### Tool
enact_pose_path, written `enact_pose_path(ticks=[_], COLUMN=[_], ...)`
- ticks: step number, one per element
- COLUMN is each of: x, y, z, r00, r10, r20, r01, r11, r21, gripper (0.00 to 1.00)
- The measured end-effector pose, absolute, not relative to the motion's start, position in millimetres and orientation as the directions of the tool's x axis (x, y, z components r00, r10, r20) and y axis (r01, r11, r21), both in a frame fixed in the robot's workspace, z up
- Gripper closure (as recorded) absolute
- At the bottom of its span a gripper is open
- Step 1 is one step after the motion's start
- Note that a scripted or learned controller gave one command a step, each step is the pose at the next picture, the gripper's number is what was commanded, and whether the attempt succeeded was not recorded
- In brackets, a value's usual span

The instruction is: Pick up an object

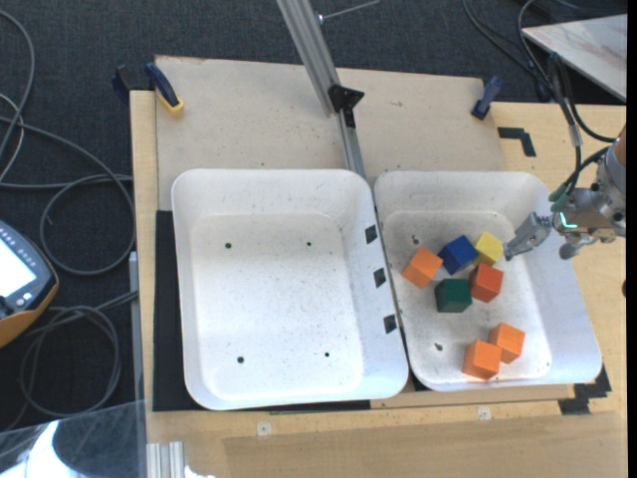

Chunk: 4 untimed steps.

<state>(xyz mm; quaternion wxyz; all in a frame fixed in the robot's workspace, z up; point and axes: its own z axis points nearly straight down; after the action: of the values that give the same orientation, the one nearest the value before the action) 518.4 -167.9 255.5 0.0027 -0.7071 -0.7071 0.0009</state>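
Hovering spread beside the yellow cube [489, 246], the claw [542, 235] grips nothing.

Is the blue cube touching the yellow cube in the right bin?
Touching. The camera view shows the blue cube pressed against the yellow cube, with no white bin floor between them.

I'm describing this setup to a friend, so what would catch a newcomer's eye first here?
The bright cluster of blocks in the right bin: a blue block, a yellow block, a green block and four orange ones. Next, the gripper reaching in from the right, beside the yellow block.
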Motion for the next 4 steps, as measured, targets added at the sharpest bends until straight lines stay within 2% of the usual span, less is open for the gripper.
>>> enact_pose_path(ticks=[1, 2, 3, 4], x=[519.3, 515.0, 511.5, 512.4], y=[-167.8, -166.6, -174.8, -175.2], z=[257.5, 194.6, 146.8, 113.0], r00=[-0.001, 0.001, 0.001, 0.000], r10=[1.000, 1.000, 1.000, 1.000], r20=[0.001, 0.003, 0.003, -0.001], r01=[1.000, 1.000, 1.000, 1.000], r11=[0.001, -0.001, -0.001, 0.000], r21=[0.000, -0.008, -0.007, 0.002], gripper=[0.00, 0.00, 0.00, 0.00])
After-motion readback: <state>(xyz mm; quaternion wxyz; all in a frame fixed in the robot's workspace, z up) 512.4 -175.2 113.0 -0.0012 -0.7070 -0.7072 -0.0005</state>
